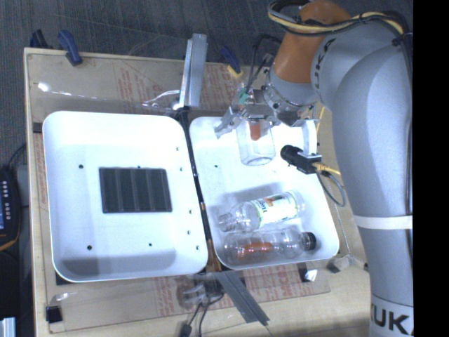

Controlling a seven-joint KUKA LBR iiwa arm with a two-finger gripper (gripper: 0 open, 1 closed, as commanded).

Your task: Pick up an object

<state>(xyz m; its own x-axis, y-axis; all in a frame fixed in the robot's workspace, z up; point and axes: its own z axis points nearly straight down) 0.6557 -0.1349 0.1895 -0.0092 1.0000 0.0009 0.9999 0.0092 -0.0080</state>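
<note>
Nearest the camera, in the right-hand shallow white bin (210,188), two clear plastic bottles are seen lying on their sides: one with a dark cap (270,245) along the front wall, and just behind it, touching or nearly so, one with a white and green label (265,211). Both are judged light, smooth and slippery, easily rolled and somewhat squashed under pressure; a hold across the middle of the body, square to the long axis, would be soundest. Further back in the same bin, a clear glass-like tumbler (256,144) is seen hanging directly beneath the two-finger gripper (256,118), apparently raised from the bin floor. Whether the gripper is clenched on its rim cannot be told, as the tips are hidden. To the left, the second white bin (70,139) is marked by a dark ribbed rectangle (135,189).
</note>
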